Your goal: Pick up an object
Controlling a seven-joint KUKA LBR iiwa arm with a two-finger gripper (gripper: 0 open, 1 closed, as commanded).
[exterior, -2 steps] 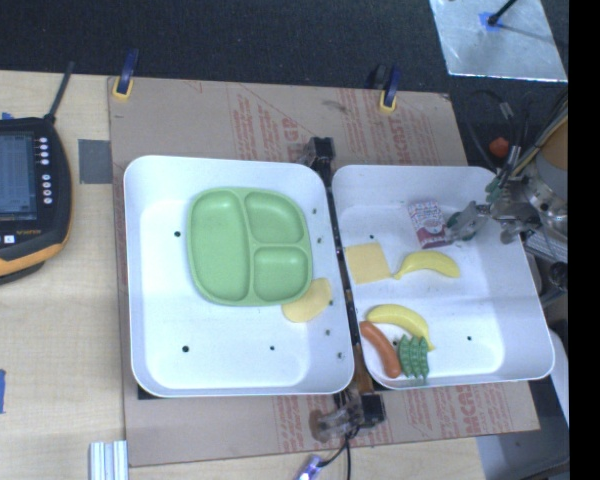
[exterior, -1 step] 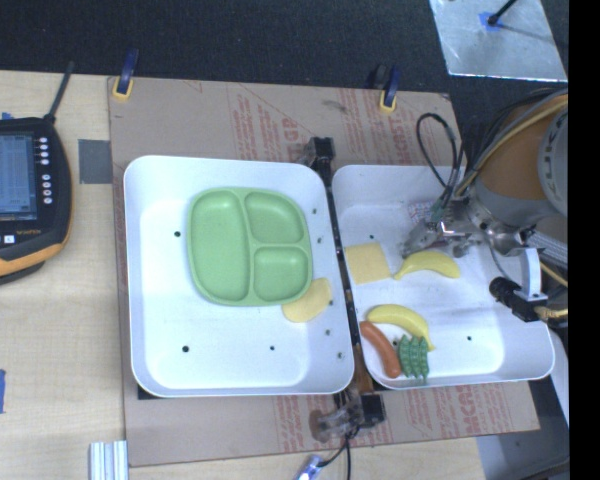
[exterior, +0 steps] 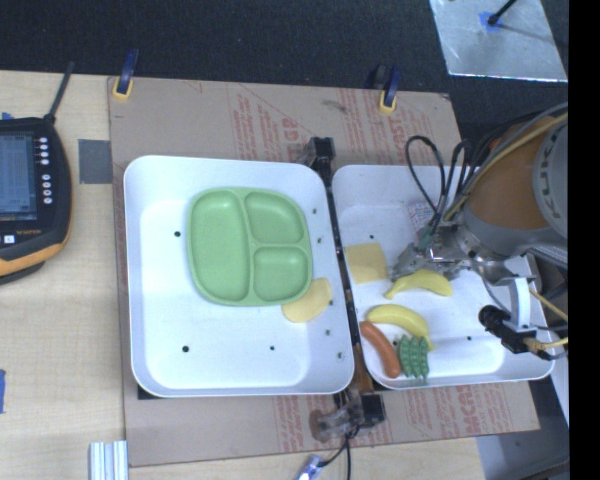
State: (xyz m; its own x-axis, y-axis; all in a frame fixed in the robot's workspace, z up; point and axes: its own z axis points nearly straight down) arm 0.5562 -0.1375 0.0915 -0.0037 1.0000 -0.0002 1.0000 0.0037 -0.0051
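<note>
Your claw point(exterior: 412, 259), grip state unreadable, sits just above the curved yellow plastic banana point(exterior: 421, 284), which lies left-right.

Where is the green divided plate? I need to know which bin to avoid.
The green divided plate lies in the left bin, toward its upper right, with a pale yellow slice touching its lower right edge.

Just left of the gripper point(exterior: 420, 260) lies a cheese slice point(exterior: 366, 263); a banana point(exterior: 420, 284) touches below it, and a second banana point(exterior: 399, 319) lies beyond. Bare bin floor point(exterior: 380, 203) opens above-left.
</note>
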